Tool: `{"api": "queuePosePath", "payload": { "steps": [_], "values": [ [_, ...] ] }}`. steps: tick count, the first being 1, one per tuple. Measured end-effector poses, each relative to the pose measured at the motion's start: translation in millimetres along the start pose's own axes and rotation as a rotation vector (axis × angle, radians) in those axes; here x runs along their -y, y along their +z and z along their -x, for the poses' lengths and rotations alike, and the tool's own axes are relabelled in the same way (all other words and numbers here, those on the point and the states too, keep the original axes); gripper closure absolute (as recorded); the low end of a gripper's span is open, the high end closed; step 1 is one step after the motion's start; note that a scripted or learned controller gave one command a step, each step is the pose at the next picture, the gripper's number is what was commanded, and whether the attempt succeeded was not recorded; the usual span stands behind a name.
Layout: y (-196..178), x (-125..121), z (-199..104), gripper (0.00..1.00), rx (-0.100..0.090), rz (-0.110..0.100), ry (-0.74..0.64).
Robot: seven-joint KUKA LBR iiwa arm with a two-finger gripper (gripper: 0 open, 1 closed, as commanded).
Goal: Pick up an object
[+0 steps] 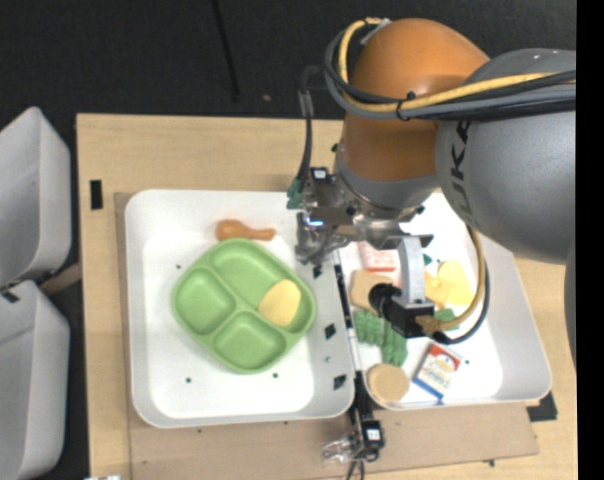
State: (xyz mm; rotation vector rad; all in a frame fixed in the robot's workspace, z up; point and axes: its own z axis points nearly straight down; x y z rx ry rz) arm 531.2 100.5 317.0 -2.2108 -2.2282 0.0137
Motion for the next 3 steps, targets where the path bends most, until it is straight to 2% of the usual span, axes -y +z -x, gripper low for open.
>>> {"api": "queuePosePath", "payload": {
  "steps": [1, 2, 3],
  "values": [
    [-7, -1, 1, 1.0, 0.003, -0.005, -0.009],
    [-24, 20, -81, 1.0, -0.004, 0.006, -0.002],
    [86, 42, -76, 1.0, 0.002, -0.007, 0.007]
  ]
}}
